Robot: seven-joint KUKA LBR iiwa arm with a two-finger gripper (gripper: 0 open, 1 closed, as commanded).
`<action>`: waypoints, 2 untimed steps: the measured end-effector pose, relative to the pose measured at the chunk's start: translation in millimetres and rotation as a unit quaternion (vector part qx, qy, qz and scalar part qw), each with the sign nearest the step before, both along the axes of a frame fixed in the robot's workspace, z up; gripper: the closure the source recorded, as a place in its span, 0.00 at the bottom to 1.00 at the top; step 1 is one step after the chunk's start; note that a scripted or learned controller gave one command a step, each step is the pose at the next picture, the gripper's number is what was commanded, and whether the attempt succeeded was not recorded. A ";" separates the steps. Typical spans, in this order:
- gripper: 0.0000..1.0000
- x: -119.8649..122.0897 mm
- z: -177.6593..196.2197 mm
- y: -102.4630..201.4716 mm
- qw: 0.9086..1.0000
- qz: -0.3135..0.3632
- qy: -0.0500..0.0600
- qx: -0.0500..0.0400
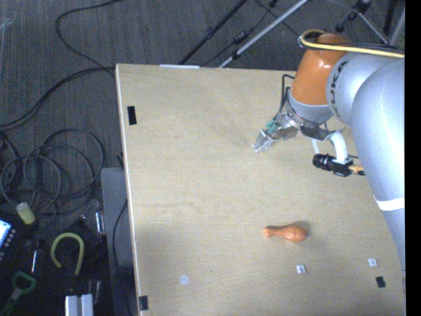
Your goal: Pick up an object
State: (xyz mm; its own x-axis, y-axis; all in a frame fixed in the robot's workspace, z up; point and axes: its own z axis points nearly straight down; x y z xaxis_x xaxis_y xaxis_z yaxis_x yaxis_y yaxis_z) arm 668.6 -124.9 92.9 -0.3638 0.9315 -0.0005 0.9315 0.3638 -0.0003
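An orange, pear-shaped object (287, 232) lies on its side on the tan bench surface (197, 196), toward the front right, with its narrow end pointing left. My gripper (263, 141) hangs over the middle-right of the bench, tilted down and to the left, below the orange wrist band (317, 71). It is well behind the orange object and apart from it. I see nothing in the gripper.
The grey arm (378, 130) fills the right side. A black cable clip (335, 165) juts from the wrist. Small tags (300, 268) mark the front of the bench and a black mark (132, 115) its left edge. Cables and tools (59, 242) lie on the floor at left.
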 end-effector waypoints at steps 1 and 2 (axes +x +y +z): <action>0.00 0.0 -0.1 0.0 1.000 0.000 0.000 0.000; 0.00 -0.1 -0.1 0.0 1.000 0.000 0.000 0.000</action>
State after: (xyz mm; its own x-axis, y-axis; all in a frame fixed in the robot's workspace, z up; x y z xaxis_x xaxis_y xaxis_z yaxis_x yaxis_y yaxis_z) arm 668.6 -124.9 92.8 -0.3638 0.9315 -0.0005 0.9315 0.3638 -0.0004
